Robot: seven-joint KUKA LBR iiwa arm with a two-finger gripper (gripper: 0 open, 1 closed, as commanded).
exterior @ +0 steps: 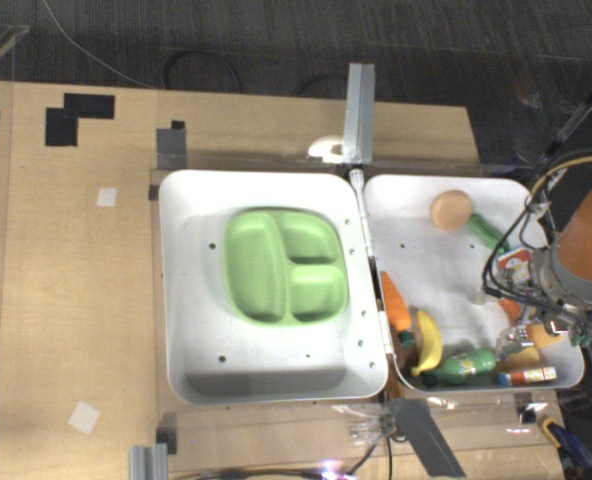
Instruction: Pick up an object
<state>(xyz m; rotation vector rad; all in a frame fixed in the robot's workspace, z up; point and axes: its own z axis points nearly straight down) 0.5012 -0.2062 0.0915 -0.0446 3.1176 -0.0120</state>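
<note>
Whether the hand (536, 330) is open or holding anything cannot be told; the bottle (466, 366) and banana (428, 340) crowded just beside it could cause a miss

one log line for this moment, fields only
arm: over right bin, right edge | gripper: low, near corner items | left bin: green tray | banana: untouched

Left bin (191, 298): you see a green tray (283, 265) with three compartments lying in its middle.
Bench (66, 298): your light wood top carries black patches (76, 116) at far left and two pale squares (107, 197).
Post (359, 108): a grey metal upright stands behind the seam between the bins.
Floor (226, 18): dark carpet, crossed by a thin cable (76, 38).
</note>
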